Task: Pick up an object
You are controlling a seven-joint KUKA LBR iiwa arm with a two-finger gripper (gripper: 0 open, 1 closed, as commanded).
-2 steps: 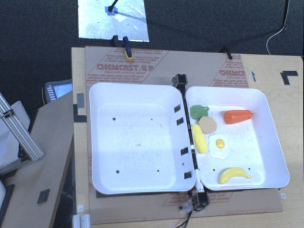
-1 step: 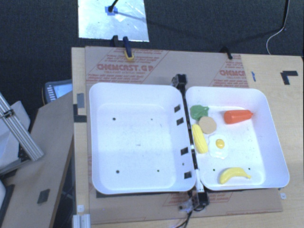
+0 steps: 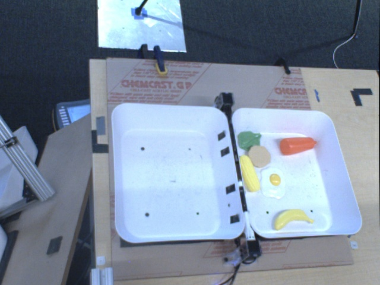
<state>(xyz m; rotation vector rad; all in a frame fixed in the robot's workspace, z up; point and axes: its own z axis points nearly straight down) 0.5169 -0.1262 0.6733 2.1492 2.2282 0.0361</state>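
Several toy foods lie in the right bin point(image 3: 338, 177). An orange carrot point(image 3: 297, 145) rests near its far side. A green leafy piece point(image 3: 249, 139) sits at the far left corner, touching a tan round cookie point(image 3: 259, 156). A yellow corn cob point(image 3: 249, 173) lies along the left wall. Beside it is a fried egg point(image 3: 274, 183). A yellow banana point(image 3: 291, 219) lies near the front wall.
The left bin point(image 3: 169, 177) adjoins the right one, joined by a row of black clips point(image 3: 228, 171). Both stand on a cardboard sheet point(image 3: 202, 82) on the wooden bench. A metal plate point(image 3: 141, 15) lies on the floor beyond.
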